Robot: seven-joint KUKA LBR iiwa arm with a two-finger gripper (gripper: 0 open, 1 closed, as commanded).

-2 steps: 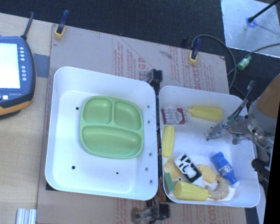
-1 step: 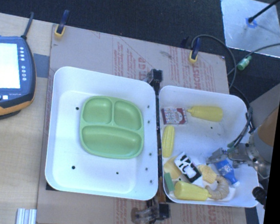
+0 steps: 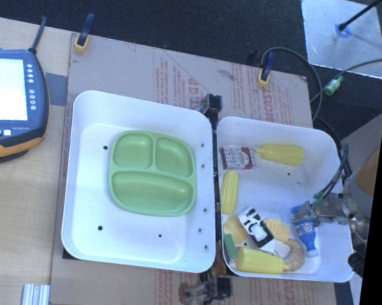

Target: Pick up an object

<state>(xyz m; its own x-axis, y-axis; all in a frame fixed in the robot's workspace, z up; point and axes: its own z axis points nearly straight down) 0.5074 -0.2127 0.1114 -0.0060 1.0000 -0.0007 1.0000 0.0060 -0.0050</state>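
Note:
The right bin holds several small things. A yellow bottle lies at its far side beside a red-and-white packet. A corn cob lies along the left wall. A black-and-white item, a second yellow bottle and other yellow pieces crowd the near corner. A blue-and-white item lies near the bin's right side. My gripper reaches in from the right, low over that blue-and-white item and touching or nearly touching its upper end.
The left bin holds a green divided plate. A teach pendant with a white screen rests on the bench at far left. Cables run behind the right bin. Clamps pin the cardboard base.

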